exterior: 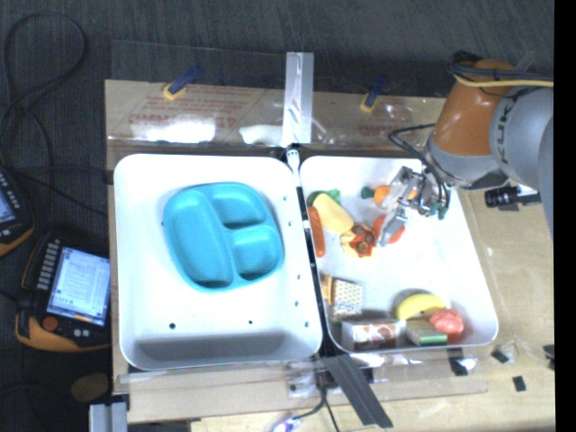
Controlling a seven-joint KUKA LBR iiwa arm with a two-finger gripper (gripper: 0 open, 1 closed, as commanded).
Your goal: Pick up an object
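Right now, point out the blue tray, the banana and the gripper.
blue tray (205,241): camera view, bare floor of its large compartment.
banana (416,305): camera view, middle of its yellow curve.
gripper (396,221): camera view, between its fingertips.

Blue tray, white bins

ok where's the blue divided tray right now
The blue divided tray lies in the left white bin in the camera view, toward its upper middle, just left of the wall shared with the right bin that holds the toy food.
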